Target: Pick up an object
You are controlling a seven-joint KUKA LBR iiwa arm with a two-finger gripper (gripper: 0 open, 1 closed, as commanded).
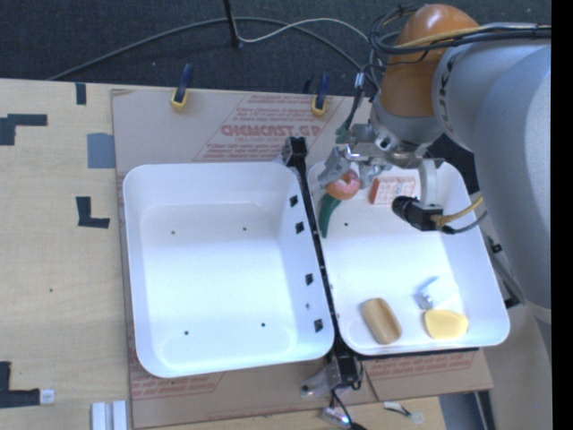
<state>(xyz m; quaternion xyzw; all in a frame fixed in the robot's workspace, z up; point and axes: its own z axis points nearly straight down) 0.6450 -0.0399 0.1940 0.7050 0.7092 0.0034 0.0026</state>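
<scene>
Clamping an orange-and-green toy (337, 192) (carrot-like), the gripper (345, 176) hangs above the right bin (466, 240)

Glossy smooth white plastic bins (224, 195)

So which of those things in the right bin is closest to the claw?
The pink and green object, right at the gripper; the tan block and yellow piece lie by the near rim.

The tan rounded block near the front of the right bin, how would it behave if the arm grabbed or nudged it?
The tan block has rounded ends and a smooth look, so it may slip from a pinch across its length. It lies flat on its long side, so it should slide more than roll. It sits close to the right bin's front wall, so a forward push would probably jam it there.
</scene>
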